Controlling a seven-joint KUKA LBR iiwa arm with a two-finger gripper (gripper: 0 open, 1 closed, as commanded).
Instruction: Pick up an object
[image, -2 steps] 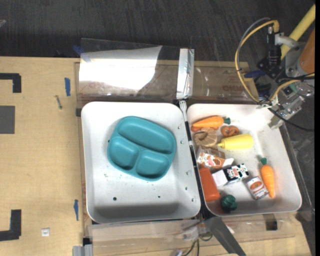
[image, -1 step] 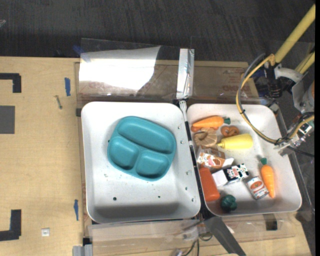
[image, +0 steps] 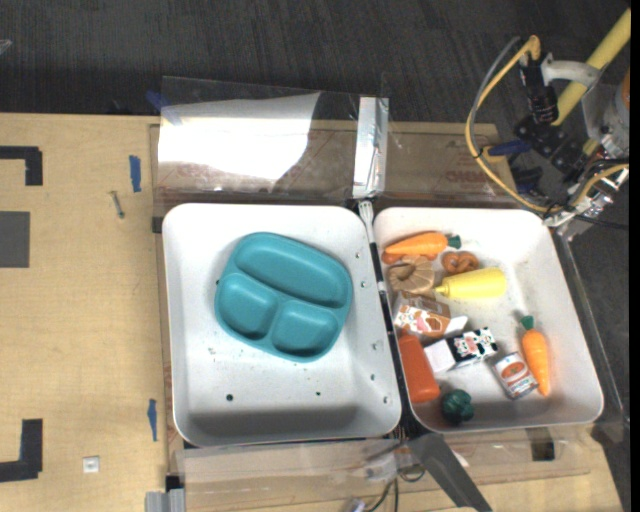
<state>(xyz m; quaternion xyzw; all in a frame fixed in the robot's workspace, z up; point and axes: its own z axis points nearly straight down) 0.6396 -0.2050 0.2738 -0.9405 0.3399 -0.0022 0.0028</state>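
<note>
The right bin holds several small toy foods. An orange carrot lies at its far left, with a yellow bottle just in front of it. A red-orange bottle lies along the left wall. A second carrot, a small can, a black-and-white carton and a dark green piece sit nearer the front. The arm's end, the gripper among yellow cables, hangs over the bin's far right corner, apart from all the objects.
The left bin holds a teal divided plate. A clear plastic sheet lies behind the bins. Cable loops hang at the upper right. Bare bench extends to the left.
</note>
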